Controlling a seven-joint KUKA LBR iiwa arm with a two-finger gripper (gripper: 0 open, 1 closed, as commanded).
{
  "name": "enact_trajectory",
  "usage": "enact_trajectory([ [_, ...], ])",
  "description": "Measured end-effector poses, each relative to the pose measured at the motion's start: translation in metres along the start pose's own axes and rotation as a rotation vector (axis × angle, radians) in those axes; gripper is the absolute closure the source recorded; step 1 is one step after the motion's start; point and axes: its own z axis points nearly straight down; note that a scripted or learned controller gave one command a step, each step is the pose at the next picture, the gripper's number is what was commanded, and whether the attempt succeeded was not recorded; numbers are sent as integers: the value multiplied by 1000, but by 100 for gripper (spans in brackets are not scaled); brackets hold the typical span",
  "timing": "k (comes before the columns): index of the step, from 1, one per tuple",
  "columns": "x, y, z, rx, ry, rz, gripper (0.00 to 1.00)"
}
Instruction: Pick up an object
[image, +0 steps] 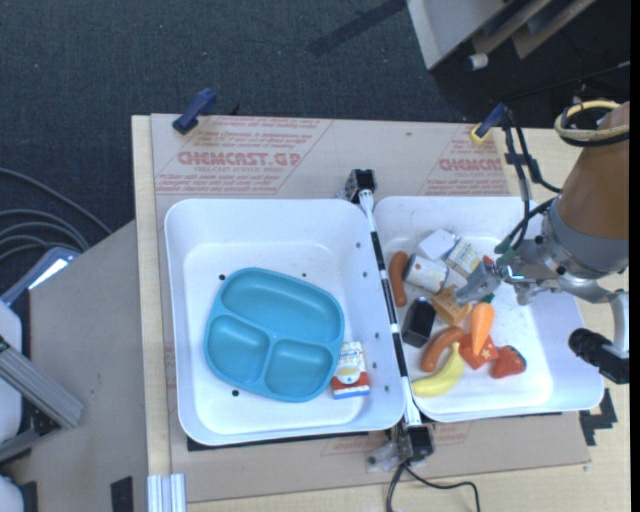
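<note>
Tool (487, 282) hovers just above the carrot (481, 327).

two bins sat side by side on the tabletop (250, 150). the left bin (185, 300) held a divided plate (272, 333), with a small carton (350, 366) touching its right edge. the right bin (560, 385) held a carrot (481, 330), a banana (441, 377) and other items clustered near its left wall.

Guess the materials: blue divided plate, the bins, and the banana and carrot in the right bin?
Blue three-compartment plate: looks like moulded plastic, matte, uniform colour with soft rounded ridges. Shallow white bins: probably thin formed plastic, smooth, with a slight sheen and rounded corners. Small yellow banana and orange carrot: likely plastic toy food, judging by the flat saturated colour; rubber can't be ruled out.
</note>
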Motion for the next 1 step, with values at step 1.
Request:
enact_trajectory([
  [1,-39,52,117,-4,-1,1,0],
])
